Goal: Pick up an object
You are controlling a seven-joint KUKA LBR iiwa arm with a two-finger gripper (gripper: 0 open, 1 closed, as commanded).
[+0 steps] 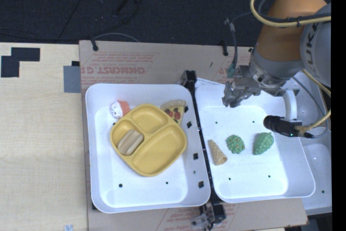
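The gripper [233,96] is positioned above the far edge of the right bin [303,181], near the divider between the two bins. The state of its fingers cannot be determined from the camera view; nothing is visible between them.

Right bin contents, arranged in a row across the middle:
- a tan cone [217,152], nearest the divider, lying flat;
- a round green object [234,143], just beside the cone;
- a second green object [263,143], close to the first but apart from it.

All three lie well apart from the gripper. The near half of the right bin floor is open, as is the far-left corner beneath the gripper.

Left bin [102,181] contents: a yellow compartment tray [157,157] holding a tan bread-like piece [130,142] in its small compartment; a pizza slice [174,111] touching the tray's far edge; a red-and-white object [118,109] at the far-left corner.
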